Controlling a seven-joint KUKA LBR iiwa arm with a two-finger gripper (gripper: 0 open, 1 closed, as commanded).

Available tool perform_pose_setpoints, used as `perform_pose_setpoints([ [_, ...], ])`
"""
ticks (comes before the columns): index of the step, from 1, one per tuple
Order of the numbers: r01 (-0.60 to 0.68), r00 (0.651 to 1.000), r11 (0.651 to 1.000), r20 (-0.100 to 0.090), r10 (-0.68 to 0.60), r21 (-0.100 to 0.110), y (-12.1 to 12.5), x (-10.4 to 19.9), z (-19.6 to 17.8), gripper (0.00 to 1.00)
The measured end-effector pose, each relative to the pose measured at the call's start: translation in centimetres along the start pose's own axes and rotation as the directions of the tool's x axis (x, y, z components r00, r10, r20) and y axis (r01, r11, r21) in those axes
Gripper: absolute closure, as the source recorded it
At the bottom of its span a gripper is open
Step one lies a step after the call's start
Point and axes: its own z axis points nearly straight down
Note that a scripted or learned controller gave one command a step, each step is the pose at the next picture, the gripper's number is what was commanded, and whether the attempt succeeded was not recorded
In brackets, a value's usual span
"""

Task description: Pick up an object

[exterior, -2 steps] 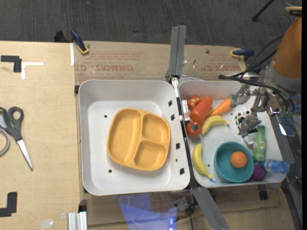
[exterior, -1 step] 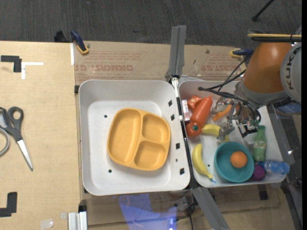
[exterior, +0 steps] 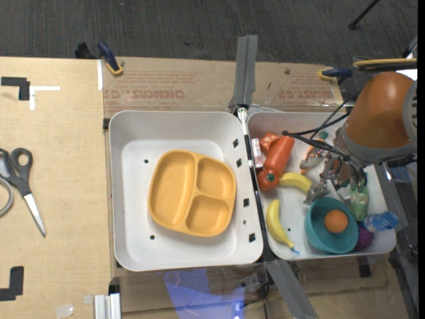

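Orange point(exterior: 337, 220) in teal bowl point(exterior: 317, 236)

Red print runs upside down along the cardboard sheet point(exterior: 174, 85) behind the two bins; it seems to read "CHEMICAL GU…", the remainder too blurred to read.

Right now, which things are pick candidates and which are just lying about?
In play, right bin:
- carrot
- two bananas
- teal bowl holding an orange
- pincer above them

Lying about:
- yellow divided plate in the left bin
- scissors on the bench
- blue clamp on the cardboard
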Motion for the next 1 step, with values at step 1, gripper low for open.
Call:
perform_pose_setpoints([
  [1, -0.018, 0.999, 1.0, -0.032, 0.018, 0.002, 4.27, -0.01, 0.89, 0.0],
])
